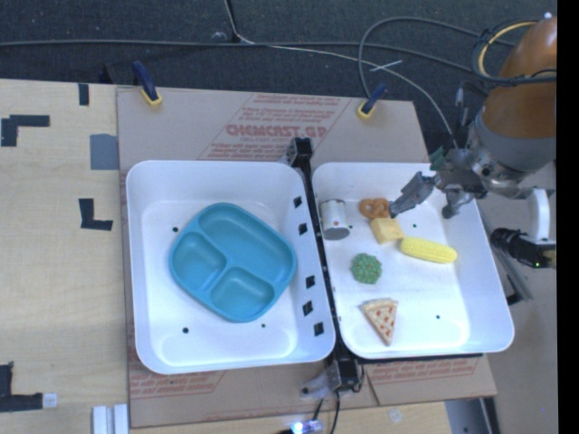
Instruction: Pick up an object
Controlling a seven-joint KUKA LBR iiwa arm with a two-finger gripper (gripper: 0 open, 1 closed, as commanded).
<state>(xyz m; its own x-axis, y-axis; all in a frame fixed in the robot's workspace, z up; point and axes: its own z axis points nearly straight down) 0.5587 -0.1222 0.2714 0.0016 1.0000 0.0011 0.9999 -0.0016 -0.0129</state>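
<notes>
Camera view: the gripper point(432, 197) hangs over the upper part of the right bin point(470, 324), its two dark fingers spread apart with nothing between them. One finger points down-left toward the brown pastry-like toy point(373, 208); the other sits toward the bin's right wall. No object is chosen by the task, so the nearest candidates matter most.

Taking the yellow cheese block point(386, 231) as landmark: the pastry touches it from above, the corn cob point(428, 250) lies just to its right, the small metal can point(334, 219) lies to its left near the divider between the bins, the green broccoli piece point(365, 268) sits below it, and the pizza slice point(381, 319) lies well below, toward the bin's near wall.

To do the step well, I judge the corn cob or the broccoli the better targets, since each has free floor around it; the fingers should straddle the cob across its short width. The pastry and cheese touch, so a descent there risks a finger landing on one while closing on the other. The can lies on its side and would likely roll.

Open room: bare floor lies right of the cob and between the broccoli and the pizza. The left bin point(154, 333) holds a blue divided plate point(233, 260), well apart from the landmark
</notes>
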